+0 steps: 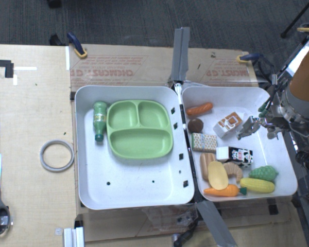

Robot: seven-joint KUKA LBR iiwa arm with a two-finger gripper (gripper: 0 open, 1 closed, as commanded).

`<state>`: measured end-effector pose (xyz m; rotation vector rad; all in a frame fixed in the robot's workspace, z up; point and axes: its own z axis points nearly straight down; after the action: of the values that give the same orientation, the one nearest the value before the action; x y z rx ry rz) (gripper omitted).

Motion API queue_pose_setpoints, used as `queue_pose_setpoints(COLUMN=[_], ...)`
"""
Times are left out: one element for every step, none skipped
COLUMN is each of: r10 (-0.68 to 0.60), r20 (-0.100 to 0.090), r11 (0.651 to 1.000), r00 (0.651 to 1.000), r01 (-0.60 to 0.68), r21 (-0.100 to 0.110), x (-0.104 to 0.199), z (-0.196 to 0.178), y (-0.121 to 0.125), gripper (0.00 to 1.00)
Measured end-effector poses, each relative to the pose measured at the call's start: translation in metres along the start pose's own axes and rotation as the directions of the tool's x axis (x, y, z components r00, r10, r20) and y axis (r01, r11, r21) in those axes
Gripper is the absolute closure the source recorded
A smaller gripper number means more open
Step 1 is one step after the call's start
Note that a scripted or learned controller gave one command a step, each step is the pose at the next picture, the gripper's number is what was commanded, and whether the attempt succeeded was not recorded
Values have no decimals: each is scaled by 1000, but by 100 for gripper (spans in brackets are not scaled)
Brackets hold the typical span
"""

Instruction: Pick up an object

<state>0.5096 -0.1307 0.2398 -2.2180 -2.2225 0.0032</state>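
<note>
gripper (253, 127) above right bin (278, 98), fingers spread and holding nothing, small white carton (229, 123) just beside it, green divided plate (140, 128) in left bin (129, 189)

I see two white bins (129, 192), smooth glossy plastic. Green divided tray (140, 128) inside left bin, matt plastic; green bottle (99, 120) just left of tray, shiny plastic. Tabletop (28, 112) left of bins, pale matt wood. Cardboard (123, 68) behind bins, dull brown, printed. Gripper (250, 127) reads as bare grey metal.
</note>
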Motion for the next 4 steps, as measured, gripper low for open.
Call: queue_pose_setpoints(r10=[-78, 20, 32, 25], r20=[1, 1, 1, 1], r11=[997, 1000, 999, 1000], r00=[997, 1000, 999, 1000], r01=[78, -20, -32, -25], r21=[0, -2, -5, -6], x=[-2, 46, 35, 34], z=[44, 48, 136, 145], y=[95, 141, 149, 151], gripper=[0, 0, 0, 0])
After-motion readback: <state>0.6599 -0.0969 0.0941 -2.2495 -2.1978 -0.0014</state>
